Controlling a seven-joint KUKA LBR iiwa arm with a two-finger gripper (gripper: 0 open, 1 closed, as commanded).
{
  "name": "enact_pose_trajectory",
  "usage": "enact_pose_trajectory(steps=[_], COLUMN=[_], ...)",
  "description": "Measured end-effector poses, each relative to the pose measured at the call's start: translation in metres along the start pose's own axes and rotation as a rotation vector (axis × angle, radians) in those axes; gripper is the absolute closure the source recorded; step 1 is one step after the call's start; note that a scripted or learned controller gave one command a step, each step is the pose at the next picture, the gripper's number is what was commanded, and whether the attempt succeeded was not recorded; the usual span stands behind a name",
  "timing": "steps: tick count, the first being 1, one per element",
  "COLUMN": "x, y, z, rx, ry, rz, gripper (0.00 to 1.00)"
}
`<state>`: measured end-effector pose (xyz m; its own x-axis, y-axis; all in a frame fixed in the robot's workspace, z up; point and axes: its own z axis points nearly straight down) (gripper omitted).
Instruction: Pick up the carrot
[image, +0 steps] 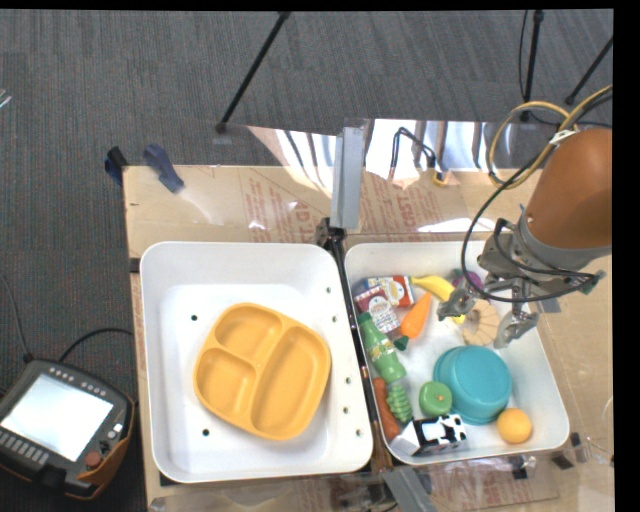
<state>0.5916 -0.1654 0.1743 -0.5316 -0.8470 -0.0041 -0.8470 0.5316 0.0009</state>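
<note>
The short orange carrot with a green stub (415, 317) lies tilted in the upper left part of the right shallow white bin (553, 395), just beside the red snack packet (384, 294) and the yellow banana (436, 287). My fingers (488, 315) hang spread and hold nothing, to the carrot's right, above the teal plastic bowl (473, 383). The yellow divided plate (262, 370) sits in the left white bin (165, 300) on the worktop (230, 205).
</note>
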Motion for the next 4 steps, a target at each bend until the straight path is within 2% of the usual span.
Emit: enact_pose_trajectory(steps=[1, 2, 3, 4], x=[-0.043, -0.046, -0.053, -0.111], y=[0.011, 0.009, 0.019, 0.007], z=[0.091, 0.077, -0.137, -0.121], rx=[-0.009, -0.003, 0.013, -0.002], ry=[0.001, -0.004, -0.004, -0.002], rz=[-0.012, -0.011, -0.216, -0.465], gripper=[0.00, 1.00, 1.00, 1.00])
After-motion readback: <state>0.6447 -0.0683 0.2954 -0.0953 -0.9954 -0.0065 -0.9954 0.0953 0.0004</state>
